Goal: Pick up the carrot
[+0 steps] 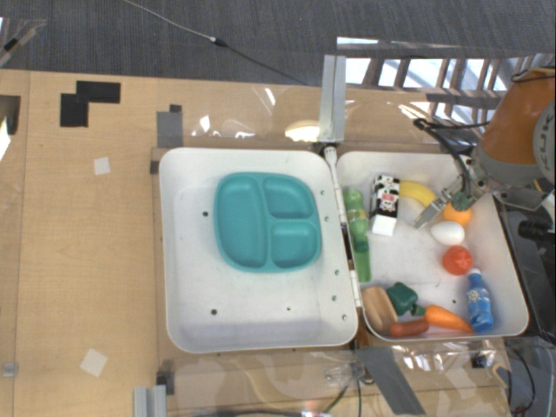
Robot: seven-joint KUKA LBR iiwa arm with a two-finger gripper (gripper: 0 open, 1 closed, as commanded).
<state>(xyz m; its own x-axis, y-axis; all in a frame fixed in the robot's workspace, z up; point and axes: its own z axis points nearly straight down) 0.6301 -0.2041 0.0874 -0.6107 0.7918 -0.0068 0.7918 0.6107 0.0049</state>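
1. Carrot (pixel 447 319) lay at near edge of right bin (pixel 504 233), betw. sausage (pixel 408 328) and blue bottle (pixel 479 301).
2. Gripper (pixel 443 205) hung at far right of same bin, fingers spread w/ nothing betw. them, just above egg (pixel 448 232), beside banana (pixel 416 193).
3. Carrot well apart from gripper.

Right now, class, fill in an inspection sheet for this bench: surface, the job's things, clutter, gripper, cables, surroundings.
Surface: wooden bench bearing a left bin and a right bin.
Job's things: carrot lying at the near edge of the right bin, apart from the gripper.
Clutter: teal divided plate in the left bin; in the right bin a banana, egg, red ball, blue bottle, green bottle.
Gripper: gripper low over the right bin's far side, near the banana and egg.
Cables: thin cable crossing the floor; black cable by the arm.
Surroundings: dark carpet; metal frame.
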